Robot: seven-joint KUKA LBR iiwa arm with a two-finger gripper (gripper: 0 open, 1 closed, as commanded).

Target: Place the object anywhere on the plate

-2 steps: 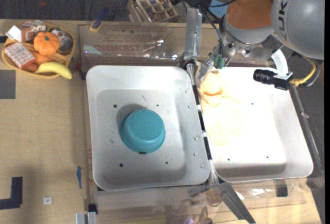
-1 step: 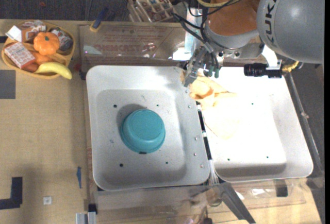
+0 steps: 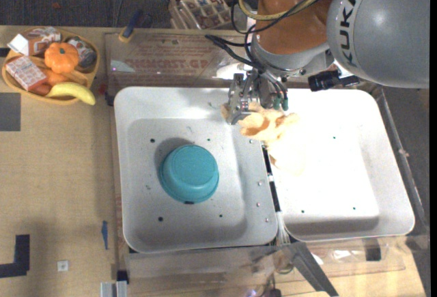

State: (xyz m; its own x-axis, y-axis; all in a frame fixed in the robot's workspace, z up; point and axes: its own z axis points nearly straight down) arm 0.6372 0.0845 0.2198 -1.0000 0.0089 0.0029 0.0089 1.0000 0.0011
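Step in hand looks like transport or early carry: gripper [image 3: 254, 106] sits over the back edge of the bins, right at the divider between left bin [image 3: 136, 118] and right bin [image 3: 355, 173]. Pale orange-tan object [image 3: 268, 125], too washed out to identify, sits directly under and touching the fingertips, spilling toward the right bin's back-left corner. Can't tell whether the jaws are open or closed, nor whether the object is actually pinched or just lying beneath them.

Target is the teal plate [image 3: 190, 173], upside-down-bowl look, mid left bin, well apart from the gripper, forward and to the left in view.

Next move, my read: confirm grip, lift clear of the divider, traverse over the plate, lower, release. Risk: object snags on the divider or drops short.
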